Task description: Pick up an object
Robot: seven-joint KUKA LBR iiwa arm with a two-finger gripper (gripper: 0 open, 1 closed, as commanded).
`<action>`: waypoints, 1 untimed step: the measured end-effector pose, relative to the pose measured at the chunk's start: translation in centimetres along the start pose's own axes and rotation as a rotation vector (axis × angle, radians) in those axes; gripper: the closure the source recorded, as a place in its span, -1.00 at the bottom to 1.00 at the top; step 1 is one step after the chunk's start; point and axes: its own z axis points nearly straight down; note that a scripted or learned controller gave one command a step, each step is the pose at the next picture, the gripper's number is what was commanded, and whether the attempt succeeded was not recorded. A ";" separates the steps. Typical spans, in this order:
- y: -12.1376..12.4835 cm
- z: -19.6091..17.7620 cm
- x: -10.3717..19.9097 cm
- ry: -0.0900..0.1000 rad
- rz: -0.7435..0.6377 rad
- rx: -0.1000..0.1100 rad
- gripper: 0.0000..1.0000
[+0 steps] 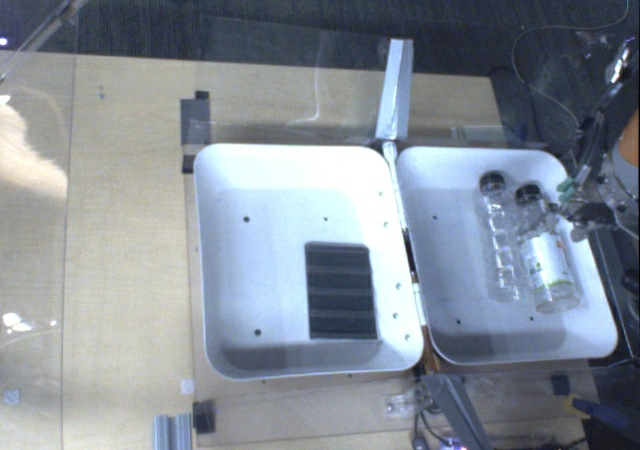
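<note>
A dark ribbed rectangular pad (340,290) lies flat in the left bin (230,238), toward its front right. Two clear plastic bottles with black caps lie side by side in the right bin (445,238): one (500,238) on the left and one with a white label (545,253) on the right. Both caps point to the back. My gripper (583,210) hangs at the right bin's right rim, just right of the labelled bottle's neck. Nothing shows in its grasp.
A grey upright strip (394,88) stands behind the seam between the bins. A clear plastic sheet (40,188) covers the left of the bench. Cables and clamps (450,418) sit at the front edge below the right bin.
</note>
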 end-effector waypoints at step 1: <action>6.4 8.0 -0.5 0.002 -0.267 -0.008 -1.00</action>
